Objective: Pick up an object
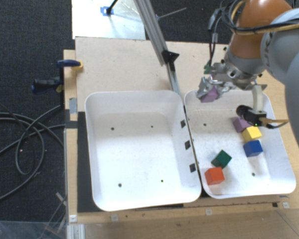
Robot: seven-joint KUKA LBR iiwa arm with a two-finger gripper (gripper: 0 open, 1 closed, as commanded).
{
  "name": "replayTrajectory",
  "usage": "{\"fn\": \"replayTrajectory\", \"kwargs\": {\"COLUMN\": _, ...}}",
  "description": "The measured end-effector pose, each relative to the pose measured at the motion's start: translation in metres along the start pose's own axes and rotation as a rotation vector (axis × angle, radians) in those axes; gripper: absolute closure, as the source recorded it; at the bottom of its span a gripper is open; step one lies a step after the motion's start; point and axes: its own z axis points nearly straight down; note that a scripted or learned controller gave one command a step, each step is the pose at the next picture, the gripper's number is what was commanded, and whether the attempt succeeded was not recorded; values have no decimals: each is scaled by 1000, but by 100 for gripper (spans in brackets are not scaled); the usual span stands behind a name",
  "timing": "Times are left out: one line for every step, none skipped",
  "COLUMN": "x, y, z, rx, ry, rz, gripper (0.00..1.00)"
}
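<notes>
One purple block [208, 95] sits pinched between the fingers of the gripper [209, 90], lifted above the far left corner of the right bin [284, 180]. Its hold looks shallow, so the block could slip and drop. Four more blocks lie near that bin's front: purple, yellow [251, 133], blue, green, orange.

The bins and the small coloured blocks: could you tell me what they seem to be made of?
Bins: probably thin moulded plastic, white and smooth, with rounded corners and a soft sheen. Red block, green block, blue block, yellow block: painted wood or hard plastic, going by crisp edges and flat matte colour; I can't tell which.
</notes>
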Motion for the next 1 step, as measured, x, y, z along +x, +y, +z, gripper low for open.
{"fn": "replayTrajectory", "kwargs": {"x": 50, "y": 31, "z": 45, "rx": 11, "ry": 1, "rz": 1, "gripper": 100}}
